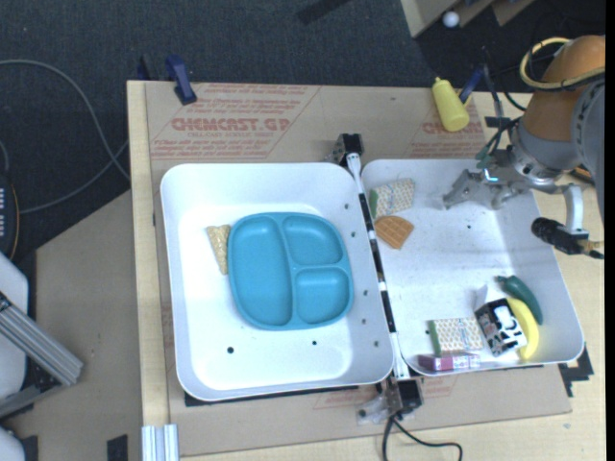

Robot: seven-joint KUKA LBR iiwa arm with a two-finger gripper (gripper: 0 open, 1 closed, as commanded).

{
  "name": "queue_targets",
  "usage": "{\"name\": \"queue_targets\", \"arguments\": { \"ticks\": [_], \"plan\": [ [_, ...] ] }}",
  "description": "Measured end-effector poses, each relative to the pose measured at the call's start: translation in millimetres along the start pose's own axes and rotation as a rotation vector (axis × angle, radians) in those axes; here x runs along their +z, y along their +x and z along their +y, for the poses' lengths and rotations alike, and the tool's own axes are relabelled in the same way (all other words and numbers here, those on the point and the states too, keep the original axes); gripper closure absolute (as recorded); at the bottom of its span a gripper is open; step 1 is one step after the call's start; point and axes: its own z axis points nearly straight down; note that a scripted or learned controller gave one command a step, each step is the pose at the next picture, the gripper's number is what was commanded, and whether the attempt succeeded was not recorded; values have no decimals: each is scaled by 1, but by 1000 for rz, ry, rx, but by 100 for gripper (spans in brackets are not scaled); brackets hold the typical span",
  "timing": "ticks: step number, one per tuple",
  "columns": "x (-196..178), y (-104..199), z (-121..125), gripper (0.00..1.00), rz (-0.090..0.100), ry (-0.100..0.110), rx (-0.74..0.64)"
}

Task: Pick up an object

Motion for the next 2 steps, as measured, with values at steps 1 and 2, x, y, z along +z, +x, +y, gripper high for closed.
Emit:
{"name": "queue_targets", "arguments": {
  "ticks": [1,2],
  "plan": [
    [-62,-13,-99,0,-9,-5,4],
    [0,2,-145,0,-8,-4,4]
  ]
}}
